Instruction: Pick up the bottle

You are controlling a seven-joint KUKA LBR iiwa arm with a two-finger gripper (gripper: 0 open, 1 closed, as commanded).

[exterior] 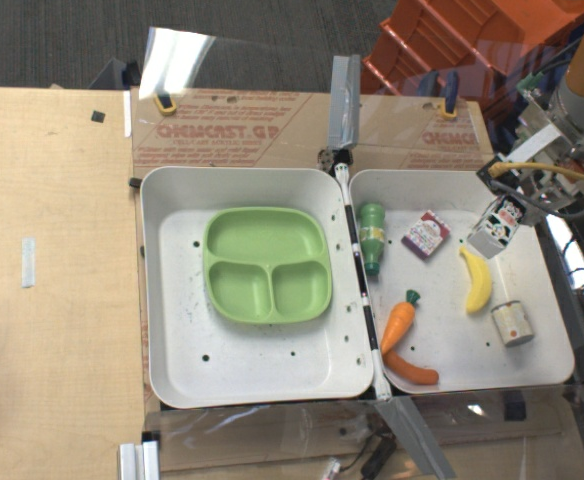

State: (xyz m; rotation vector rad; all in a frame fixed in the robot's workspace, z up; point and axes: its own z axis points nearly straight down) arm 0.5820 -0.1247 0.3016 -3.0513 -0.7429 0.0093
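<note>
Nearest my lens, an orange sausage-shaped toy (412,371) lies at the front of the right bin (552,368), touching a toy carrot (399,323). I see the tool (499,223) hanging over that bin's far right corner with a small black-and-white carton (496,226) at its tip; whether its grip is wide or narrow, I cannot tell. Just below the tool rests a banana (478,280), and below that a small tan can (512,323). To the tool's left lies a purple packet (425,235). Farther left, the green bottle (372,236) lies against the bin's left wall, well apart from the tool. Beyond it, the left bin (172,368) on the desk (52,268) holds a green divided plate (268,265).
</note>
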